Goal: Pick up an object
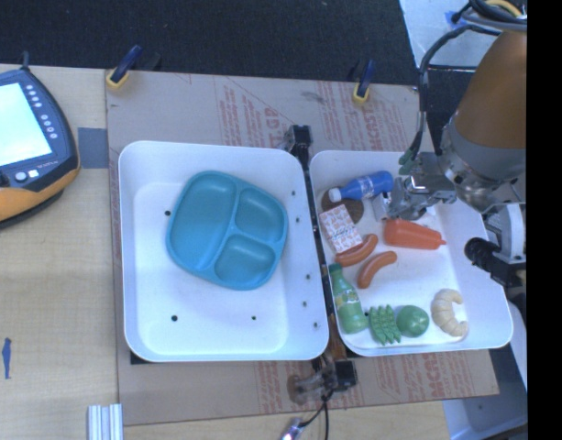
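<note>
- Two white bins side by side on the tabletop [60, 273]. The left bin [143, 246] has just one blue divided plate [228, 230].
- The right bin [478, 273] has the food: one carrot [414, 236], two sausages [367, 257], one blue bottle [363, 187], one green bottle [346, 301], a croissant [450, 312], a green veggie [399, 323] and a snack packet [338, 227].
- The gripper [402, 200] sits just above the carrot's left end. Honestly can't tell how wide the jaws are or if they've got anything.
- One tablet [24, 145] lies far left.
</note>
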### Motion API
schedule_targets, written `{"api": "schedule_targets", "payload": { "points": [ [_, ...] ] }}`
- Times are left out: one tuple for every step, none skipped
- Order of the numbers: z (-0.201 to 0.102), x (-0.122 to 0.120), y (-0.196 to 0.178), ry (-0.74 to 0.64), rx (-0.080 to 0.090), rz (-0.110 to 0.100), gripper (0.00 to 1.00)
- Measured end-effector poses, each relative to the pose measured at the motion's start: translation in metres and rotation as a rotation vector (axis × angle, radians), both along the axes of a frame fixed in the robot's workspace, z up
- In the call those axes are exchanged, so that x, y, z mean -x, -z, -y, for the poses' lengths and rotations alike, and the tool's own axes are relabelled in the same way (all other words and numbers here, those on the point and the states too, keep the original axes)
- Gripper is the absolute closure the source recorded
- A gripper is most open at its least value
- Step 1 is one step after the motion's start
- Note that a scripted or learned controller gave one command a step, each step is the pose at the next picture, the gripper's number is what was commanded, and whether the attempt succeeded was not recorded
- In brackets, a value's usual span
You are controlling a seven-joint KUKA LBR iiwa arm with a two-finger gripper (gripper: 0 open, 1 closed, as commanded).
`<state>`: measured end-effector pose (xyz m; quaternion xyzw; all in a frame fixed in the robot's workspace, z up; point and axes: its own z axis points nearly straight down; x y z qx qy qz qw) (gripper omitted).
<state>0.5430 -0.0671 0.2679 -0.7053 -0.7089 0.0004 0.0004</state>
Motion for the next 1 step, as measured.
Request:
{"api": "schedule_targets", "payload": {
  "points": [
    [0.0001,0.0003,0.0005,0.0,0.0,-0.002,0.0]
  ]
}}
